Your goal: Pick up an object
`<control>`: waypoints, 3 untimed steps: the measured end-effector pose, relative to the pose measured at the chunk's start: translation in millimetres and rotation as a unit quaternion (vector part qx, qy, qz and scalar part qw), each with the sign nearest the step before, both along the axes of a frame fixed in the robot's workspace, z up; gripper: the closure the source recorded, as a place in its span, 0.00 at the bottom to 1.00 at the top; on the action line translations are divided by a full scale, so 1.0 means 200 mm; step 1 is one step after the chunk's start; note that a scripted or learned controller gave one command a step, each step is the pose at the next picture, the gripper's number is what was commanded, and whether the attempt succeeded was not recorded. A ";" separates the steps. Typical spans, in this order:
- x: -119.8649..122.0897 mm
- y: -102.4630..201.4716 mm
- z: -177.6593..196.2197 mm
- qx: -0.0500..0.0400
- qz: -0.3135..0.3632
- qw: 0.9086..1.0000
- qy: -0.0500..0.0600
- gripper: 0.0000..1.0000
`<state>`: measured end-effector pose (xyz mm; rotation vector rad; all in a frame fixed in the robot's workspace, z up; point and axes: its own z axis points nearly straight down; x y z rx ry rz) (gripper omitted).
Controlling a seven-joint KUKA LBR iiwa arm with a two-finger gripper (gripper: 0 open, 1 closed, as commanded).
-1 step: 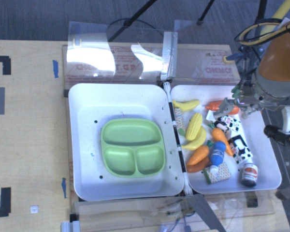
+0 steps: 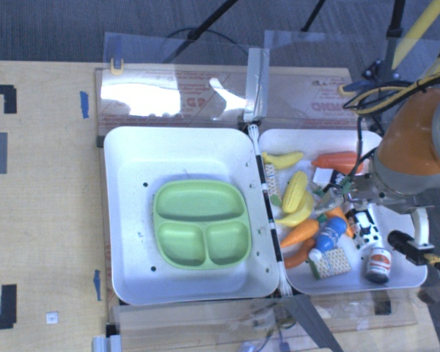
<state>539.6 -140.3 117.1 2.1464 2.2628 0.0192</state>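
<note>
The right bin (image 2: 396,281) holds a heap of toy food. A yellow banana (image 2: 282,160) lies at its back left, with a corn cob (image 2: 295,189) just in front of it. An orange carrot (image 2: 301,232) lies near the bin's left wall, and a blue bottle (image 2: 328,237) sits to the right of the carrot. A red-orange piece (image 2: 336,160) lies at the back. My gripper (image 2: 346,193) hangs low over the middle of the heap, just above the bottle and beside a black-and-white spotted toy (image 2: 365,226). The wrist hides what lies under it.
The left bin (image 2: 125,160) holds a green divided plate (image 2: 202,222). A small red-and-white can (image 2: 378,264) and a speckled box (image 2: 331,262) sit at the right bin's front. Clear shields (image 2: 176,72) stand behind both bins. Cables (image 2: 374,94) hang at the back right.
</note>
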 end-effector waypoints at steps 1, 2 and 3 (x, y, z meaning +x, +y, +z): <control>0.13 -0.12 -0.05 -0.002 0.006 1.000 -0.010 0.00; 0.08 -0.12 -0.05 -0.009 0.076 0.997 -0.015 0.00; 0.16 -0.26 -0.05 -0.007 0.139 0.990 -0.008 0.00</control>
